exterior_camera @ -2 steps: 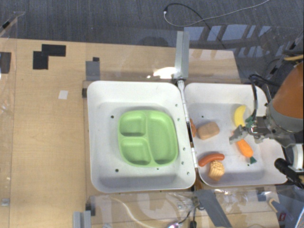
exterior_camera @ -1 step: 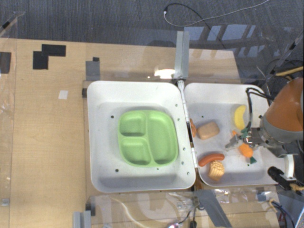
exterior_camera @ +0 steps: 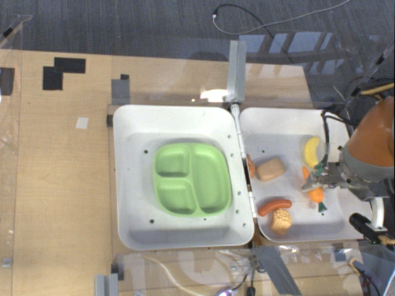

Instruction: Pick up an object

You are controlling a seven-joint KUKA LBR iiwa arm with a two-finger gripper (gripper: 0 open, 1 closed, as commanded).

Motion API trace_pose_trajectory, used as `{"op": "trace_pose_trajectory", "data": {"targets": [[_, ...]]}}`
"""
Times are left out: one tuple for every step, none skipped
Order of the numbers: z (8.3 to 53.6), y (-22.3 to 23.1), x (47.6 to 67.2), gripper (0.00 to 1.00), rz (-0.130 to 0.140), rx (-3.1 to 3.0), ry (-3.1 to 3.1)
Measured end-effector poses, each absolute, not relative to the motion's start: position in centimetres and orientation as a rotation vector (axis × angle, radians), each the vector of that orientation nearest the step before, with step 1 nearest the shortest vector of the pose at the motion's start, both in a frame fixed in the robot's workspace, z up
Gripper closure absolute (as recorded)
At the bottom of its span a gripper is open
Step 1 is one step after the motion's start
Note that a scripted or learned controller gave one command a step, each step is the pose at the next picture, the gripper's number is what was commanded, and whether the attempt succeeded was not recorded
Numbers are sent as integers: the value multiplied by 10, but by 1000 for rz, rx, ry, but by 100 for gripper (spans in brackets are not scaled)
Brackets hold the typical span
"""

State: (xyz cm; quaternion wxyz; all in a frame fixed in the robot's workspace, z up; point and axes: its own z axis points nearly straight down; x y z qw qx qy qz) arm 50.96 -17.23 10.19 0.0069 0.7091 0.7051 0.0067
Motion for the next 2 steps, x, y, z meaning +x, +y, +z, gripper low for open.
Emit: {"op": "trace_pose_trajectory", "data": {"targets": [[90,-189,499,100,14,2255,2176],[177,-113,500,100,6,2123,2310]]}}
